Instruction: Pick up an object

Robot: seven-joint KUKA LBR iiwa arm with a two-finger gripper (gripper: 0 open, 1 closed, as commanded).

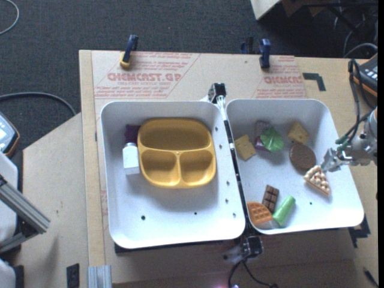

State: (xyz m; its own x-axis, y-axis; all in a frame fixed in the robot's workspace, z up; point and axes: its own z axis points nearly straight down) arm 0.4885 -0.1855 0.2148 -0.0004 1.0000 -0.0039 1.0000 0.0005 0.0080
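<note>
In the left bin (114,215) a yellow divided plate (176,151) lies in the middle, with three compartments. Just beside its left edge stands a small white bottle (131,158), and a dark purple thing (132,131) lies behind the bottle, partly hidden.

In the right bin (345,206) there are many small toy foods. A tan cracker (245,147) lies near the left wall, a green leafy piece (272,140) lies on a purple piece, and a yellow cheese wedge (298,133) is at the upper right. A brown round cookie (302,157) lies below the cheese. At the lower part a waffle (259,214), a chocolate bar (270,197) and a green cylinder (284,210) lie close together.

The gripper (330,161) comes in from the right edge, low over the right bin, just beside a pizza slice (318,180) and near the cookie. I cannot tell how its tool stands, or if it touches the slice.

The bins rest on a brown board (180,77) with red print and clamps, over dark carpet.
</note>
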